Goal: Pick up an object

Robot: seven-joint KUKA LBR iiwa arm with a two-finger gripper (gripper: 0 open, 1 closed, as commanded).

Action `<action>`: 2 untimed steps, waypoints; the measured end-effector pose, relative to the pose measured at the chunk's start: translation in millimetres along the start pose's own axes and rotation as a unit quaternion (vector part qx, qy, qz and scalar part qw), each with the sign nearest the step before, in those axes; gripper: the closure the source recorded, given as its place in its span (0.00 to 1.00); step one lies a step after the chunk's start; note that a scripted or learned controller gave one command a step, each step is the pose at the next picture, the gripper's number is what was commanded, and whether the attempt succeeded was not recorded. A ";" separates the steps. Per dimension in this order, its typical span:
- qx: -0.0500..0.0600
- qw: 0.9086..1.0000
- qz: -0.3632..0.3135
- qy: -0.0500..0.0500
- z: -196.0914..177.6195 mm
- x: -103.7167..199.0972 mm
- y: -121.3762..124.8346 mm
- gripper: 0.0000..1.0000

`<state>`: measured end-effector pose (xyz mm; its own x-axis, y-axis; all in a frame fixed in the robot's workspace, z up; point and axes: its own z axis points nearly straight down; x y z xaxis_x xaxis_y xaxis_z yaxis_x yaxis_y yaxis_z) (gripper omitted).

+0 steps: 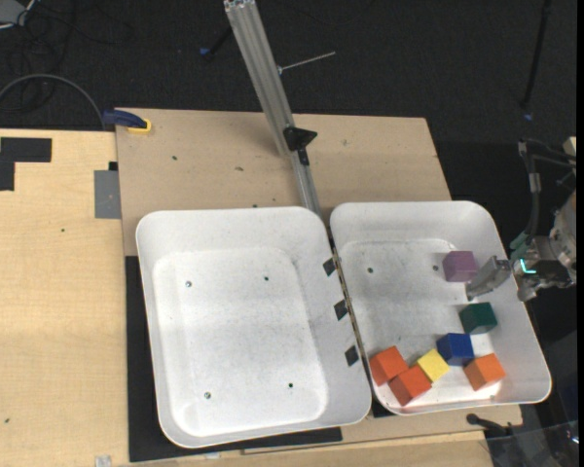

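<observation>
Purple block (458,265): pale lilac cube, right bin (409,212), beside tool (501,272).

The left bin (236,324) is the landmark here. Right behind it, a grey aluminium rail (269,90) slants up and away, with a black clamp (297,138) partway along it. Further back and off to the left, a blue and yellow clamp (127,120) sits at the edge of the tan board (273,159). Left of the bin there's a lighter wood table (49,290) with black patches (15,159) and a grey plate (106,193). Cables (19,90) loop on the dark floor way behind.
</observation>
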<state>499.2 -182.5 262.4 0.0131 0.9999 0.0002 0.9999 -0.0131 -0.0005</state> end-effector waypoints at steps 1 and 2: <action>0.000 1.000 0.000 0.000 0.0 0.0 0.0 0.00; 0.002 1.000 -0.009 0.001 -3.4 34.6 -13.0 0.00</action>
<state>486.7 -147.7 265.9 -0.0039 1.0000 0.0031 1.0000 0.0040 -0.0040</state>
